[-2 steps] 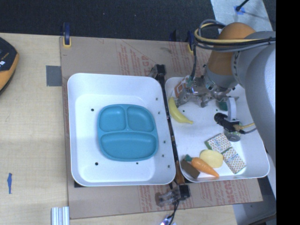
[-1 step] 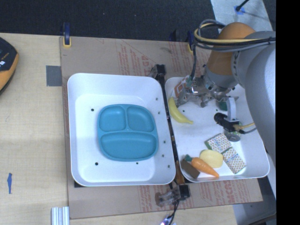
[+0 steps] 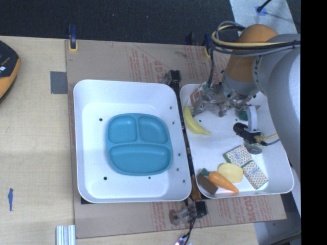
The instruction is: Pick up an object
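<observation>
In the right bin [image 3: 278,185], a yellow banana [image 3: 193,123] lies against the left wall. A carrot [image 3: 223,182] sits at the near edge, with a pale yellow round fruit [image 3: 231,171] just behind it and a brown piece [image 3: 204,175] at its left end. Two patterned packets [image 3: 247,164] rest to the right of the fruit. My gripper [image 3: 206,102] hangs low over the far left corner of this bin, just above and right of the banana's upper end. Nothing shows in it.
The left bin [image 3: 87,137] holds a blue divided plate [image 3: 138,143] in its middle. The grey arm with its orange band [image 3: 255,40] covers the right bin's far right part. A yellow and black object [image 3: 6,68] lies at the bench's left edge.
</observation>
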Motion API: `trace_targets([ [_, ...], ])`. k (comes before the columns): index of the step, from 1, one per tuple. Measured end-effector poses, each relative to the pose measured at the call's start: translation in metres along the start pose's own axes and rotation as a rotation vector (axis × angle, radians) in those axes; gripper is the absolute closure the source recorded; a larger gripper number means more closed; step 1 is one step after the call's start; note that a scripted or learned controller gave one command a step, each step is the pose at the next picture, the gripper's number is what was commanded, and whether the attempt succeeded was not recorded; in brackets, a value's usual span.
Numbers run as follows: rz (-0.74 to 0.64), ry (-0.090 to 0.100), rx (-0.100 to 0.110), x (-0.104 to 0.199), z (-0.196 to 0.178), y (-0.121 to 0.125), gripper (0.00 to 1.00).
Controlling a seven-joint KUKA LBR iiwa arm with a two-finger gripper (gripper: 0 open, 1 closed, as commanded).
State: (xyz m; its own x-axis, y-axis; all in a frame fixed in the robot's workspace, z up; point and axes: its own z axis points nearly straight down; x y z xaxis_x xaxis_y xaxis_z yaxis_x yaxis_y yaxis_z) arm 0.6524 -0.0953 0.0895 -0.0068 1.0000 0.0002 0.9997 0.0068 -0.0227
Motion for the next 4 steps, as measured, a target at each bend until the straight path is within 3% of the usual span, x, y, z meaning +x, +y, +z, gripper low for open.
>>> trace_targets([
  [4,0.000,0.001,-0.001,-0.0012,0.0001,0.0000,0.00],
])
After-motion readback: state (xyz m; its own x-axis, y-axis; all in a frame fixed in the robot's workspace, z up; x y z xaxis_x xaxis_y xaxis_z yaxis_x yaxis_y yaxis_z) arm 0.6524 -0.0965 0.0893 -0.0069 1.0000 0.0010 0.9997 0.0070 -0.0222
